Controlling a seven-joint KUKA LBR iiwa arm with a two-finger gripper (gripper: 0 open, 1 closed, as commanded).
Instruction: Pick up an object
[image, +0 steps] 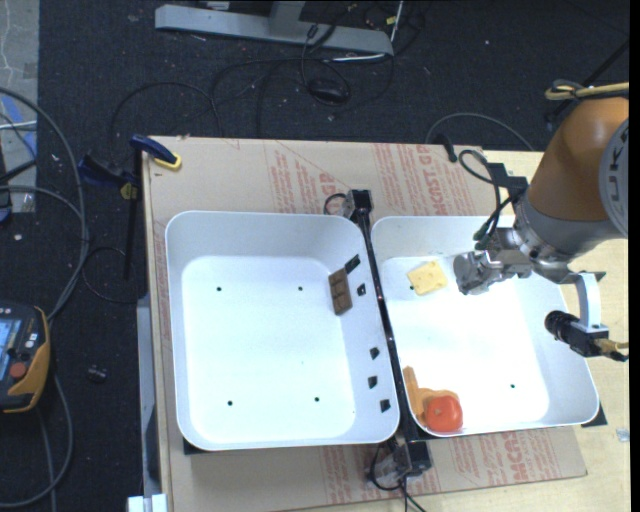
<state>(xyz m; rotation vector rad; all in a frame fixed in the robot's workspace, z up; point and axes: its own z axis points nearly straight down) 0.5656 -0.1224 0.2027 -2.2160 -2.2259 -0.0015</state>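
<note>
red tomato (443, 412) and orange carrot (412, 385) at near left corner of right bin (560, 400), untouched; nothing lifted yet.
hovering just right of yellow cheese wedge (428, 277) near far left corner: gripper (470, 275), grip state cannot be told. wedge lying flat, long axis roughly along far edge, slightly tilted. brown block (341, 292) at right wall of left bin (190, 300).

1. The arm (590, 170) has a wide, rounded orange band with a glossy sheen.
2. Below the band sits a smooth grey wrist section.
3. The gripper (470, 275) is a small block of grey metal.
4. A black cable runs along the wrist.
5. A white bracket with a black fitting hangs beside the wrist.
</note>
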